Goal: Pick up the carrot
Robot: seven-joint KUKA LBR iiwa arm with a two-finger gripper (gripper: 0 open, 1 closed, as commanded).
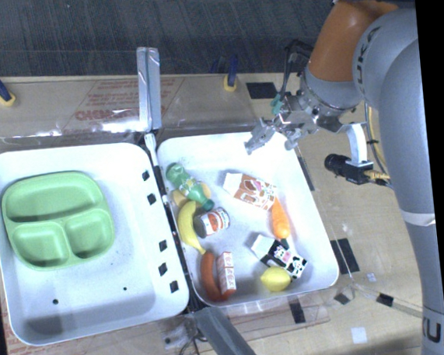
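Observation:
The orange carrot (279, 219) lies in the right bin (203, 145), near its right wall, between a patterned carton and a black-and-white cow-print box. My gripper (274, 139) hangs over the bin's back right corner, well above and behind the carrot. Its fingers are spread apart with nothing between them.
The right bin also holds a banana (188, 224), a green bottle (181, 177), a small can (211, 222), a carton (250, 190), a sausage-like item (209, 276), a lemon (275, 279) and the cow-print box (285, 257). A green divided tray (57, 220) lies in the left bin (33, 324).

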